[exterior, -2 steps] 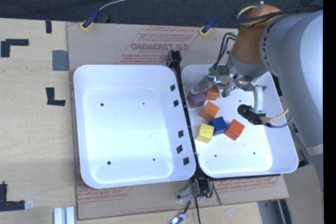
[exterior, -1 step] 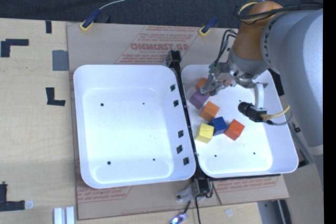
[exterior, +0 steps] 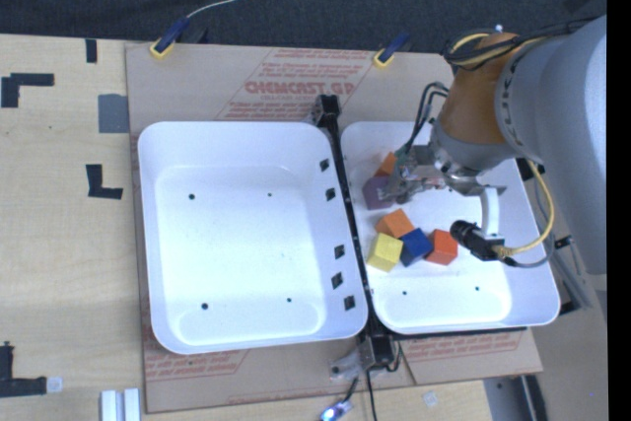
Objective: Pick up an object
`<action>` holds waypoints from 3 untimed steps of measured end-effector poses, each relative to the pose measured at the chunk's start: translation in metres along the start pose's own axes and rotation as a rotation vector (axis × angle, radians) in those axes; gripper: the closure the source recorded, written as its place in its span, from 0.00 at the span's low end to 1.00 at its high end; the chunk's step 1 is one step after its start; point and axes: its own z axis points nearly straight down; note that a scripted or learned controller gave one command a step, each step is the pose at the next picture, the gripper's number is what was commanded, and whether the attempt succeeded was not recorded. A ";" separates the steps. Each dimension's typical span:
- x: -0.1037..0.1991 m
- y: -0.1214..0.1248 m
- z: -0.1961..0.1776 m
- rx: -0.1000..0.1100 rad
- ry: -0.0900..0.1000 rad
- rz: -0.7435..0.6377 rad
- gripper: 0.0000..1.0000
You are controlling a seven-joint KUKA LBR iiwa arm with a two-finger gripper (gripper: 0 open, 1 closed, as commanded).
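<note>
My arm (exterior: 552, 113) came in from the right and hung over the right bin (exterior: 493, 306), with its orange band (exterior: 473, 99) above the wrist. My gripper (exterior: 402, 180) sat low over the upper left part of that bin, close to the divider between the two bins. I could not tell how wide it stood, nor whether it had hold of anything. A purple block (exterior: 376, 189) lay right at its left side, touching or nearly so, and I could not tell which. A bit of an orange block (exterior: 387, 161) peeped out just above it, half hidden by the gripper. Below the gripper, near the middle of the bin, four more blocks sat bunched together: an orange one (exterior: 395, 223) at the top, a yellow one (exterior: 385, 252) at the lower left, a blue one (exterior: 415, 245) in the middle and a red one (exterior: 443, 247) at the right. The blue touched its neighbours on both sides. A black fitting with a yellow cable (exterior: 523, 246) hung beside the red block. The left bin (exterior: 237, 242) lay just beside the right one on a cardboard sheet (exterior: 296, 84).
</note>
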 end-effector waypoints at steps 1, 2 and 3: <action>-0.001 -0.002 0.001 0.000 -0.002 0.004 0.00; 0.004 0.067 0.022 0.011 0.000 -0.001 0.00; 0.002 0.065 0.012 0.017 -0.002 0.000 1.00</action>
